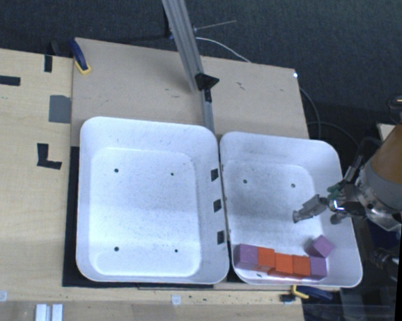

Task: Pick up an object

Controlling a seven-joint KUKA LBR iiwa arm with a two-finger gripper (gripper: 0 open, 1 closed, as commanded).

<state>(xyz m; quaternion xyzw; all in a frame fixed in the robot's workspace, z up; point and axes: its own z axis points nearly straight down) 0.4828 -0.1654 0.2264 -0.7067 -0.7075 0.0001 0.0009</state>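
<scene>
Gripper hangs over the right bin's right-centre w/ nothing between its fingers; can't tell whether they're open or shut. Blocks sit packed along that bin's front wall: 3 purple, i.e. one at the row's left end, one at its right end, one tilted just behind; 2 orange between. Rest of that floor is open, as is the left bin.
</scene>
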